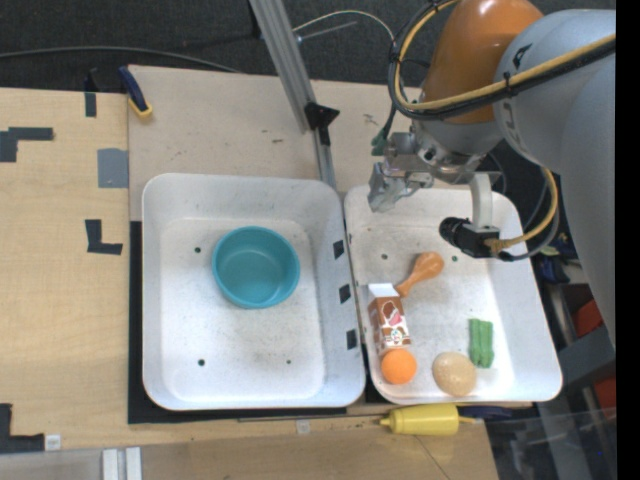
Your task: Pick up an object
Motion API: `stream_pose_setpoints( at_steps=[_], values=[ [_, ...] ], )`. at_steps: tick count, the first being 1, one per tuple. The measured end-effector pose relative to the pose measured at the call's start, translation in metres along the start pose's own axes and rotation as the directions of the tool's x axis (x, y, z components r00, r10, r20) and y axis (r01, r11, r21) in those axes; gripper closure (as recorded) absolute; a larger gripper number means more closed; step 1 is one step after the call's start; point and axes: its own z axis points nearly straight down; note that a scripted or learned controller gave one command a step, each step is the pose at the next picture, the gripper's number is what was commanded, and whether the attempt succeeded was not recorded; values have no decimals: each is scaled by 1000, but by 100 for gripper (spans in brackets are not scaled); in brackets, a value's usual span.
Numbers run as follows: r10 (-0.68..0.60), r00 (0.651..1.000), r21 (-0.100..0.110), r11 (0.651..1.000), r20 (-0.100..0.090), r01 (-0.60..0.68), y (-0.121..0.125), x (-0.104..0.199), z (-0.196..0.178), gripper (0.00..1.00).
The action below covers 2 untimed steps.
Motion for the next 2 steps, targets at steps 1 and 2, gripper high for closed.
stream_pose_setpoints(
  at_steps=[1,2],
  values=[
    [1,1000,1,1000,0,-1,-22,42,11,100],
    [0,1000,1,1000,0,0,-48,92,20,100]
  ],
)
